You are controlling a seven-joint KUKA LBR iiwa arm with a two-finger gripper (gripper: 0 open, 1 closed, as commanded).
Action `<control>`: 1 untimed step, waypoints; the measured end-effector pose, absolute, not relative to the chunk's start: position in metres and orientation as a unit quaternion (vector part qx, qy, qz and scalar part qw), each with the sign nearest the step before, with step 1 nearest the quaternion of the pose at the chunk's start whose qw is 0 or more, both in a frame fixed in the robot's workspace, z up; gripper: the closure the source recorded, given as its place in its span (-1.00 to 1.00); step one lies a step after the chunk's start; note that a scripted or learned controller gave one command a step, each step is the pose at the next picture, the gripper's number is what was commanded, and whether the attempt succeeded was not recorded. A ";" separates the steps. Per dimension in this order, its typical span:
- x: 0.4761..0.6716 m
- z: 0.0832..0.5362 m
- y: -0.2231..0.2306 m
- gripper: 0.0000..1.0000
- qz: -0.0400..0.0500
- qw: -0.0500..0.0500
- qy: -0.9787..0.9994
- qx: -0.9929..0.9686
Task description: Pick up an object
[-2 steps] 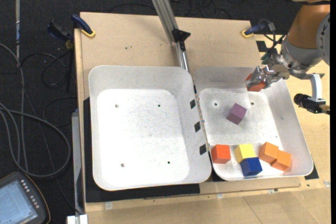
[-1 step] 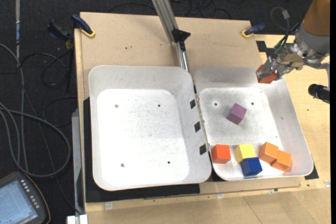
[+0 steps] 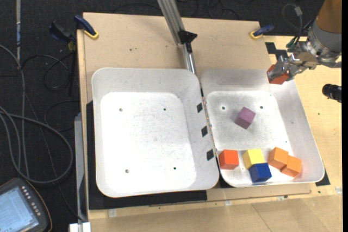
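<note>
One small orange-red block (image 3: 279,79) sits pinched in the pincer (image 3: 281,74), which hangs above the far right corner of the right bin (image 3: 304,117) — so the pincer is clenched on that block, and the grab looks made. The grey arm (image 3: 326,35) with its orange band reaches in over the worktop's right edge. From here the job, I'd judge, is simply to keep the catch: rise straight and slow, no sideways swing near the bin's rim, and keep the squeeze steady, since the block seems to be held low at the fingertips and could slip.

Out from there, a purple cube (image 3: 245,117) lies tilted near the middle of the right bin, well apart from the rest. Along the near edge sit an orange cube (image 3: 229,158), a yellow cube (image 3: 253,157) with a blue cube (image 3: 260,171) touching it, and two orange blocks (image 3: 285,161) huddled in the near right corner. The left bin (image 3: 109,89) lies just beside, across the divide.
</note>
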State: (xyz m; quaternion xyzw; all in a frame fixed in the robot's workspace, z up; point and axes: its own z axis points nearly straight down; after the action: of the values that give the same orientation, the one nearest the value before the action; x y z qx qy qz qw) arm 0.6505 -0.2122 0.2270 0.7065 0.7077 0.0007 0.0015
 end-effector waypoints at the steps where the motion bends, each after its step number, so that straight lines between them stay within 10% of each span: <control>1: 0.661 0.232 -0.162 1.00 0.001 0.000 0.710 0.704</control>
State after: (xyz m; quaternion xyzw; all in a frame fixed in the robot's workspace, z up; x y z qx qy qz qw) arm 0.6610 -0.1620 0.2319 0.7042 0.7100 0.0009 0.0004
